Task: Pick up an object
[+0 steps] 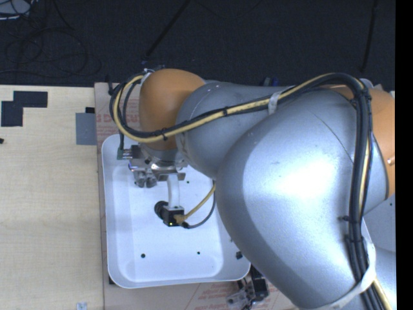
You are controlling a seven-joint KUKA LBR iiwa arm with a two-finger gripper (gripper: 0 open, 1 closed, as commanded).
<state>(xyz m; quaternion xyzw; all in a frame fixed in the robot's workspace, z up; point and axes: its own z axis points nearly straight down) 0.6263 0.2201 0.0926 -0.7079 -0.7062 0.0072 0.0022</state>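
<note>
Grey arm [303,192] bulks nearest the lens, covering the right half of frame and whatever lies under it. Orange band [168,99] sits above the wrist, at 12 o'clock from the tool.

Gripper [147,176] is down inside the white bin [108,225], in its upper-left corner. How far it is open cannot be told: the wrist blocks the tip from above, and nothing is seen held in it.

Object: location cannot be told. The bin floor in sight from 5 to 7 o'clock of the gripper is plain white, with a few small dark dots [143,256], too small to say whether holes or marks. Judgement: any pickable object is either right under the gripper or hidden beneath the arm toward 3 o'clock. No long axis can be read.

Edges: the bin's left wall is just beside the gripper at 9 o'clock, and the far wall is near at 12 o'clock. Little room either way. Open room runs toward 6 o'clock, down to the near wall, well apart from the gripper. Beyond the left wall at 9 o'clock lies the pale bench [45,205].

Judgement: the next move turns on straight-down contact here, or on a lift and a shift toward 5 o'clock, away from the corner walls.
</note>
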